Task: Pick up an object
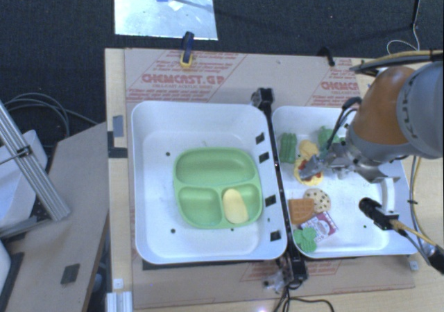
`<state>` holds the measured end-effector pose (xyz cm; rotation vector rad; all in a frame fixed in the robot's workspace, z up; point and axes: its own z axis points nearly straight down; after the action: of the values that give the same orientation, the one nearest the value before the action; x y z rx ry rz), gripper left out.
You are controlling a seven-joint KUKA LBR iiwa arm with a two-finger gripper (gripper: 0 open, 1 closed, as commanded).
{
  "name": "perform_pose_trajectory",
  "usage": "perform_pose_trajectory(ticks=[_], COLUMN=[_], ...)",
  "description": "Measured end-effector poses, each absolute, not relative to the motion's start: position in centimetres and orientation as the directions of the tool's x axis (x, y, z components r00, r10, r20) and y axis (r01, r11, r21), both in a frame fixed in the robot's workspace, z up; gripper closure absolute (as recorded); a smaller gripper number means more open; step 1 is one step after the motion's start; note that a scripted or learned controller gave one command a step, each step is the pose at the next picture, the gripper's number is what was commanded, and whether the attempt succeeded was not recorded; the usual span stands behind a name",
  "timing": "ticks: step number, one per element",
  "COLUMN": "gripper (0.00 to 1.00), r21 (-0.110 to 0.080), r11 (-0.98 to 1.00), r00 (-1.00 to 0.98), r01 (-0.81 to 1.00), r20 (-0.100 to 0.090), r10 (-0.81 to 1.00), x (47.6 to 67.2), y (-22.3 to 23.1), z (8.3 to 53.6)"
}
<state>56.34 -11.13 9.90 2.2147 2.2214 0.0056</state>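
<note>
My gripper (pixel 316 163) is low in the right bin (pixel 361 238), over its left part. It sits right at a yellow and red toy (pixel 306 168), which it partly hides. Around it lie a green ridged piece (pixel 287 145), a green leafy piece (pixel 325 135), a speckled round cookie (pixel 318 199), an orange cracker (pixel 300 210), a pink packet (pixel 325 224) and a small green item (pixel 305 238). I cannot make out whether anything is held.
The left bin (pixel 156 234) holds a green divided tray (pixel 208 168) with a yellow oblong piece (pixel 235 205) in its lower right compartment. A black divider (pixel 274 165) separates the bins. The arm's grey body and orange band (pixel 381 113) cover the right bin's upper right.
</note>
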Motion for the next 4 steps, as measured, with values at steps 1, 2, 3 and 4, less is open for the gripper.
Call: perform_pose_trajectory(ticks=[1,2,3,4], gripper=[0.0,1.0,0.0,0.0], r21=[0.008,0.006,0.005,0.009], r11=[0.006,0.005,0.006,0.0], r00=[-0.006,-0.005,-0.006,0.0], r01=[1.0,1.0,1.0,1.0], r20=[-0.002,0.0,0.0,-0.003], r10=[1.0,1.0,1.0,1.0], x=[63.4,63.2,63.2,67.1], y=[-11.5,-11.5,-11.5,-17.7], z=[8.5,9.6,9.6,8.6])
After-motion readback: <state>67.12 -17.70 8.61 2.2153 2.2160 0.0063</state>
